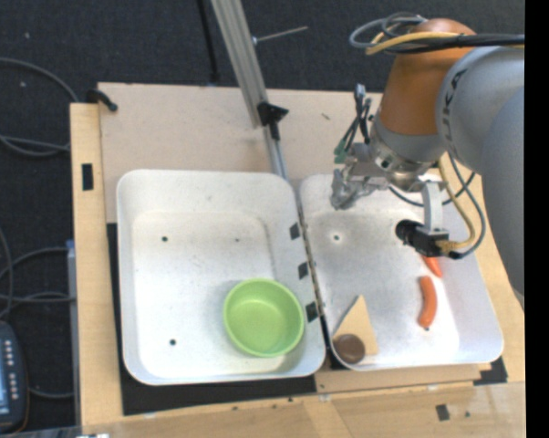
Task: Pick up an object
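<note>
Overhead, the arm [457,89] angles its fingers [346,188], state indiscernible, into the right bin [384,336].

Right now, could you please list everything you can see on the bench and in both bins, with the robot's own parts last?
Shallow white plastic bins: two, white, side by side on the bench.
Round green bowl: one, green, near corner of the left bin.
Orange sausage-shaped piece: one, orange, right side of the right bin.
Tan wedge with a brown round end: one, tan and brown, near-left corner of the right bin.
Slanted metal rail: one, silver, behind the bins.
Arm: one, grey with orange band, reaching in from the right.
Gripper: one, over the right bin's far-left corner.
</note>
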`<state>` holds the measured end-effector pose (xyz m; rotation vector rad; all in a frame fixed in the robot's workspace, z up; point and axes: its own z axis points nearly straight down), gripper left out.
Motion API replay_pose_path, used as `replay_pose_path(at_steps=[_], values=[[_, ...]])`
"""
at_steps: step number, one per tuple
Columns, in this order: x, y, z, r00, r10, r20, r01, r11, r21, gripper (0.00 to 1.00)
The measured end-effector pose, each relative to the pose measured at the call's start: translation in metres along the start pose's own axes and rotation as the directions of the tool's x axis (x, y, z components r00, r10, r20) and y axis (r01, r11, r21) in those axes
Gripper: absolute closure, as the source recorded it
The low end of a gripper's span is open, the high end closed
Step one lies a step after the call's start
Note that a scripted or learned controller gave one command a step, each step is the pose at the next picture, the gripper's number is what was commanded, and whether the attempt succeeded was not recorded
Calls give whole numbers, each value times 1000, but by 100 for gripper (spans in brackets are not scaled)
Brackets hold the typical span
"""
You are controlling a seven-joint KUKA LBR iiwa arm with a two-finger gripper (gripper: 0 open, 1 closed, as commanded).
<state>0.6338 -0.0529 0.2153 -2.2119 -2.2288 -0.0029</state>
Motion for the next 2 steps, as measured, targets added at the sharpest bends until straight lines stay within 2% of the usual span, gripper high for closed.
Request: replay_pose_path(at_steps=[2], values=[[108,-31,-6,1000,-1,0,1,1000,1,100]])
